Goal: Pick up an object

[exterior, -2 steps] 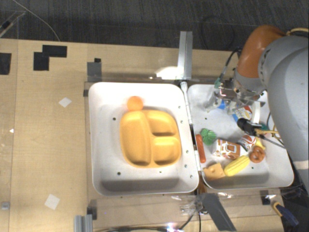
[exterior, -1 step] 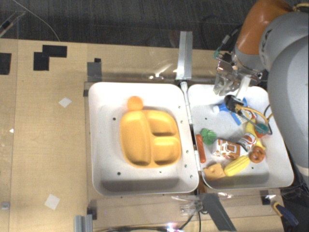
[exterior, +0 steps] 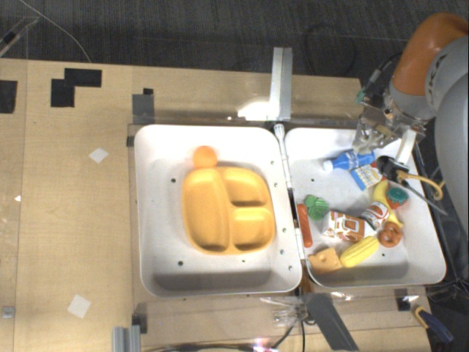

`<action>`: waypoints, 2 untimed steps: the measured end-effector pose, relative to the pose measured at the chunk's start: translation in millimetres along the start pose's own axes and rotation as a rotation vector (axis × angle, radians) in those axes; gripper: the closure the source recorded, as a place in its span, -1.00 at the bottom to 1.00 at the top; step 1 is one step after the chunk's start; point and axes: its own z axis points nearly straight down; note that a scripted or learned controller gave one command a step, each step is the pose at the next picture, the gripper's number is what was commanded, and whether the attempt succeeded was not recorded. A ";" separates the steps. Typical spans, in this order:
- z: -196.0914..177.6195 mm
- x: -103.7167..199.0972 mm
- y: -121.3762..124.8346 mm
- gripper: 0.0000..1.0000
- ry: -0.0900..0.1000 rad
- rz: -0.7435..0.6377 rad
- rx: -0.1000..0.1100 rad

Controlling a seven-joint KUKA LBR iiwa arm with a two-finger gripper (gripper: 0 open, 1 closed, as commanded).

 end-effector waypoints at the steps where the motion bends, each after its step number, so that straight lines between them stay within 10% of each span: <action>1: -1.4 3.4 0.2 -1.00 0.002 -0.005 -0.002; 2: -132.1 -27.6 -33.4 -1.00 0.004 -0.012 -0.015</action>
